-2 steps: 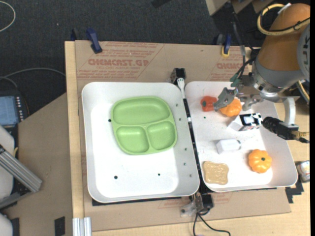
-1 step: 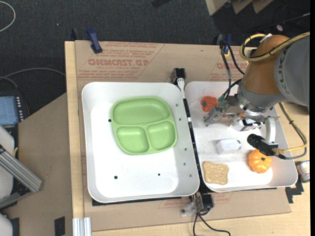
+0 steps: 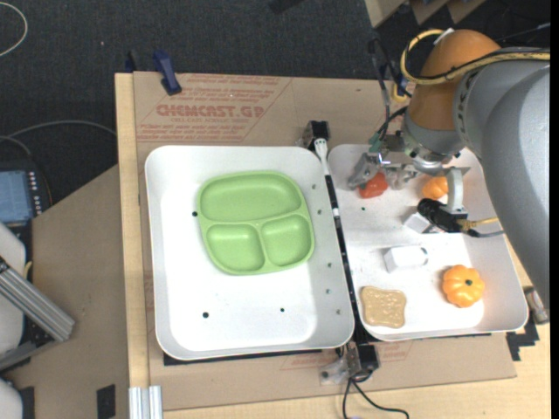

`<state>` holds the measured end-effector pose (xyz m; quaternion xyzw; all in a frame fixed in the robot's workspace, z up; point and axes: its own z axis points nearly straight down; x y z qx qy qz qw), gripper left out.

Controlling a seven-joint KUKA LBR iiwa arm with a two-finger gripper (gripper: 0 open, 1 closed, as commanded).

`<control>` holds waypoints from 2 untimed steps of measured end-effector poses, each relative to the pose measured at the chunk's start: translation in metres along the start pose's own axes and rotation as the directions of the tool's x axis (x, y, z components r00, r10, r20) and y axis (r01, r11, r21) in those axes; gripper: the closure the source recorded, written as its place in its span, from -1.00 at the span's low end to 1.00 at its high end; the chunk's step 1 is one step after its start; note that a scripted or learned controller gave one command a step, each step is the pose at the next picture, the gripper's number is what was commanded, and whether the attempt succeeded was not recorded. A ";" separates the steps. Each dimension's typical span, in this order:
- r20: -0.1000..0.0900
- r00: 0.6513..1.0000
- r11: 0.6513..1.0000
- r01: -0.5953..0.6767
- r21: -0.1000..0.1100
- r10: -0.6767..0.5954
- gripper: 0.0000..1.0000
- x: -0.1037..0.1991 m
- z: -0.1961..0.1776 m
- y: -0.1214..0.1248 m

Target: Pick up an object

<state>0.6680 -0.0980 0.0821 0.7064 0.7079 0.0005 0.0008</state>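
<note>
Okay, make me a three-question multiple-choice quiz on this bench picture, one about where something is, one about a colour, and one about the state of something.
1. Where does the toast slice lie?
A. In the right bin, near corner
B. In the left bin
C. On the green plate

2. What colour is the divided plate?
A. Blue
B. Green
C. Red

3. How does the small pumpkin stand relative to the gripper?
A. Clamped in the gripper
B. Lying free in the right bin, apart from the gripper
C. Resting on the divided plate

Answers:
1 A: it sits by the right bin's near edge.
2 B: the plate in the left bin is light green.
3 B: the gripper is at the bin's far end, by a red object.
</note>
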 end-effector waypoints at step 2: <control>-0.002 1.000 1.000 0.006 -0.010 -0.006 1.00 0.078 -0.110 0.001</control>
